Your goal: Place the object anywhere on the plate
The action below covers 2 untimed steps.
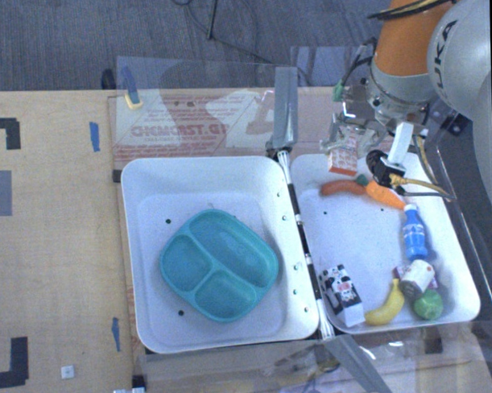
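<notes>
A teal plate (219,265) with three compartments lies in the left bin (141,181) and has nothing on it. My gripper (346,141) hangs over the far edge of the right bin (469,303), under the orange-banded wrist. A small orange-and-white packet (342,159) sits right at the gripper's tip. The view does not show whether the packet is held or resting on the bin's rim. Just in front of it lie a red sausage-like piece (339,187) and an orange carrot (383,195).
The right bin also holds a blue bottle (414,234), a cow-patterned carton (343,295), a banana (387,308), a green fruit (428,305) and a dark round item (414,276). A metal divider (285,118) rises between the bins at the back.
</notes>
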Motion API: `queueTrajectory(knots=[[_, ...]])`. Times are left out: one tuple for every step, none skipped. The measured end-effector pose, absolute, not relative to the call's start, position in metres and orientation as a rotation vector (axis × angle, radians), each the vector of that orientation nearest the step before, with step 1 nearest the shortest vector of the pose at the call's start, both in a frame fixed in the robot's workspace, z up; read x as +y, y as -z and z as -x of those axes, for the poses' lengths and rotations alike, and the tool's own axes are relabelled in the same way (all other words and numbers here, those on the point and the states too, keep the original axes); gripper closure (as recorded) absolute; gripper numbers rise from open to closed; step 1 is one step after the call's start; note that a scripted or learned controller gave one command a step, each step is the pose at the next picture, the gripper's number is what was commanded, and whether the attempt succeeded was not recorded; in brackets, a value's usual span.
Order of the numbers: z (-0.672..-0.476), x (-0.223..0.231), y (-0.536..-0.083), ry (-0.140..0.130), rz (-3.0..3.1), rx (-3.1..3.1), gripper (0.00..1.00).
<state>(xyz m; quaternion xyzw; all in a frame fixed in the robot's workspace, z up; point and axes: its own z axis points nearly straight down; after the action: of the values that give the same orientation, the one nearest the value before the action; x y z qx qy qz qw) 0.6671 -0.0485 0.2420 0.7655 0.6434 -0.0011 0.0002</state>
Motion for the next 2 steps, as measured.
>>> queueTrajectory(knots=[[-0.666, 0.033, -0.184, 0.001, -2.365, 2.071, 1.00], [-0.607, 0.051, -0.185, 0.001, -2.158, 2.286, 1.00]])
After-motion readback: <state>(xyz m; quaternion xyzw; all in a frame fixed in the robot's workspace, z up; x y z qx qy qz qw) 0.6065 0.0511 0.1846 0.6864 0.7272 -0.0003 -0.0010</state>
